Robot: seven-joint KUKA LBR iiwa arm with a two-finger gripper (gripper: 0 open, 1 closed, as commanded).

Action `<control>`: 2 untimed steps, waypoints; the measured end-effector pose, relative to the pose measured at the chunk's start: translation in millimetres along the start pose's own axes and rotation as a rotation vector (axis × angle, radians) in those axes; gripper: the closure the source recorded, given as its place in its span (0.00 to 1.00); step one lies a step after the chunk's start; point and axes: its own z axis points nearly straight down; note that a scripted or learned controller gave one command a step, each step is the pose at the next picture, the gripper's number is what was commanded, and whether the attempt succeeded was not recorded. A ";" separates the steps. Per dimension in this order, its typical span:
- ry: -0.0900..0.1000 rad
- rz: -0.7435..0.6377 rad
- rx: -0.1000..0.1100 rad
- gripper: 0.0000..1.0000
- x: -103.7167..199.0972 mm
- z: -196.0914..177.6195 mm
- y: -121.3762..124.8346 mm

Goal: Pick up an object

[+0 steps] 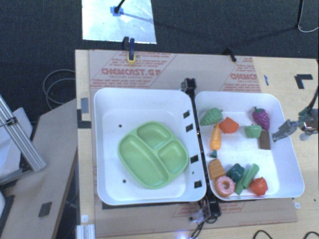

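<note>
a green divided plate (pixel 153 154) was seen lying in the left bin (pixel 107 108). toy foods, among them a carrot (pixel 215 137) and purple grapes (pixel 260 117), were scattered in the right bin (pixel 289 168). the gripper (pixel 285 130) was poised at that bin's right rim, nothing held.

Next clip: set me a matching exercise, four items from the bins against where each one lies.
Items:
1. green divided plate
2. purple grapes
3. doughnut
4. carrot

Places:
A. right bin, far right corner
B. right bin, near left corner
C. left bin, middle
D. right bin, by the left wall, halfway along it

Pairs: 1-C, 2-A, 3-B, 4-D
</note>
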 end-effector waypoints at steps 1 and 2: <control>0.001 0.002 0.003 0.00 -2.3 59.9 -5.7; 0.002 0.002 0.006 0.00 -0.1 122.9 -7.2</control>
